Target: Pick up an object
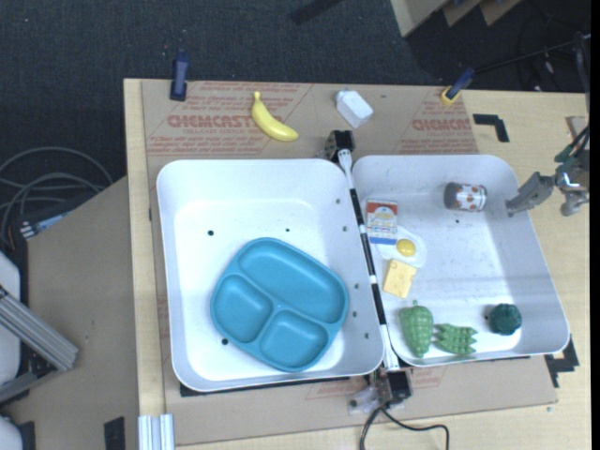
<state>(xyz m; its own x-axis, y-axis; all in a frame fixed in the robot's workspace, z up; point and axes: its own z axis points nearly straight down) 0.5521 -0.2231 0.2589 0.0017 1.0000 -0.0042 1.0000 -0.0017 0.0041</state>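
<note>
Green toy vegetables [433,332] lie low in the right bin [531,251] with a small can [465,196]; the left bin [187,204] holds a blue tray [278,303]. Claw [553,187] at the right rim.

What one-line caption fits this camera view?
Hand at right bin's far edge; blue tray in left bin, toy foods in right.
</note>
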